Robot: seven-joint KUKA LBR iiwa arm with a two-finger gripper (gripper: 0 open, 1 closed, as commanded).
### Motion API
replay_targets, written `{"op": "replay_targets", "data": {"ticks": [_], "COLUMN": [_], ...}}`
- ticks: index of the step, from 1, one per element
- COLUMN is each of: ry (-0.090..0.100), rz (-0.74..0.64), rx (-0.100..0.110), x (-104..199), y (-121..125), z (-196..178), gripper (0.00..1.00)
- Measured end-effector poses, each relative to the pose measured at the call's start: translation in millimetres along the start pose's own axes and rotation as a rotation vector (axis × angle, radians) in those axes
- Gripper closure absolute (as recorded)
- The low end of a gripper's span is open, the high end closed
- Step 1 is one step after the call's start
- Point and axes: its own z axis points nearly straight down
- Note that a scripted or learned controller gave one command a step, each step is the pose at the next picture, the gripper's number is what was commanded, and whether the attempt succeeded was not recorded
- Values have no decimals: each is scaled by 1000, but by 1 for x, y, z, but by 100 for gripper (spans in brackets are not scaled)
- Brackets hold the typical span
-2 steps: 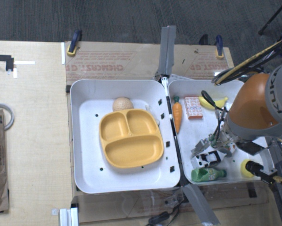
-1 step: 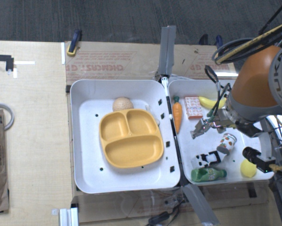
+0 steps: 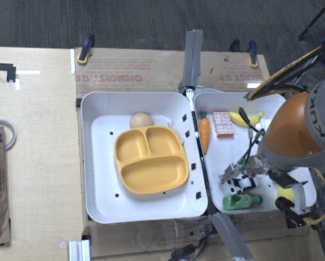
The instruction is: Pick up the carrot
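The plate (image 3: 150,160) lies in the left bin (image 3: 92,162) with a ball (image 3: 141,119) behind it (touching), while the carrot (image 3: 204,134) lies along the right bin's (image 3: 217,98) left wall, beside a box (image 3: 223,124).

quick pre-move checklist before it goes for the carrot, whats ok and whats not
1. Carrot in plain sight, in the right bin along its left wall: ok.
2. Top of carrot free of other things: ok.
3. Room beside it: not ok, wall on one side, red-and-white box near the other.
4. Gripper above carrot: not ok, it sits nearer the green bottle.
5. Gripper open: cannot tell.
6. Path from gripper to carrot over bare bin floor: ok.
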Motion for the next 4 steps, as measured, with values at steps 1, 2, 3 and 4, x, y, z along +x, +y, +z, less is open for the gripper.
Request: {"op": "replay_targets", "data": {"ticks": [1, 2, 3, 4], "ry": [0, 0, 1, 1], "rz": [258, 187, 298, 184], "rx": [7, 7, 7, 6], "x": [49, 12, 0, -5], "y": [6, 24, 9, 13], "z": [-99, -98, 2, 1], "gripper": [0, 0, 0, 0]}}
